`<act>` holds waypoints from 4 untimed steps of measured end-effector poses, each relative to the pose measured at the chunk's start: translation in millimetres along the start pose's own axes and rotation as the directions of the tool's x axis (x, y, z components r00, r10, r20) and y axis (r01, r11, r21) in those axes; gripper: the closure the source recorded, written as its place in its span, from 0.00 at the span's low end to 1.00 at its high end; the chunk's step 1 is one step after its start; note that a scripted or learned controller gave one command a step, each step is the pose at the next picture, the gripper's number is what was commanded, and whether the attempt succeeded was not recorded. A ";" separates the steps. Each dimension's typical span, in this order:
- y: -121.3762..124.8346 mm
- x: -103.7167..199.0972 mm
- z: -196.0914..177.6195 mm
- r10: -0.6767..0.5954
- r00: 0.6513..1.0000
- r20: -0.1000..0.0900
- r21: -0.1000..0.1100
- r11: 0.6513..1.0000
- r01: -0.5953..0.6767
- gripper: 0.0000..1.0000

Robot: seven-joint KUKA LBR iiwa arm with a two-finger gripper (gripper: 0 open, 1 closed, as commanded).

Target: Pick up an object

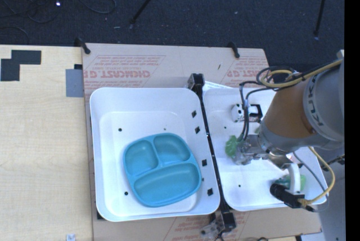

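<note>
Camera view: the gripper (243,154) is lowered into the right bin (225,189), just beside a green object (232,146); whether anything is pinched cannot be told. A blue divided plate (162,169) is seen lying flat in the left bin (107,110).

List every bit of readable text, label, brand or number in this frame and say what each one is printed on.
"KU", reading down the grey upper casing of the arm: the opening letters of a brand name, the rest cut off.
Red printed lettering on the brown cardboard sheet under the two white bins, at the far edge: upside down and too blurred to read.
More red print on the cardboard's near edge: also unreadable.
</note>
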State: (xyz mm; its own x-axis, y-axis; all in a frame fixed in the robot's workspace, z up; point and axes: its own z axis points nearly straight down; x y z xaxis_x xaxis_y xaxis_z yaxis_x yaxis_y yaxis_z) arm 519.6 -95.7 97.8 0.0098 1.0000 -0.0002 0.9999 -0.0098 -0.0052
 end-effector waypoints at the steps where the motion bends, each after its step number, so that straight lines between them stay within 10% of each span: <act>1: 8.0 4.8 -47.5 -0.011 1.000 0.000 -0.007 1.000 0.011 1.00; 3: 10.6 3.1 -131.9 -0.011 1.000 0.000 -0.007 1.000 0.011 1.00; 4: 17.0 52.7 -140.5 -0.014 1.000 -0.002 -0.003 1.000 0.014 1.00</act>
State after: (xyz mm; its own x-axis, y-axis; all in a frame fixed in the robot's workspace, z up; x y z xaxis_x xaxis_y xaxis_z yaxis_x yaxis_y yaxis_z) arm 537.9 -43.1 238.1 -0.0046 1.0000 0.0019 1.0000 0.0046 -0.0019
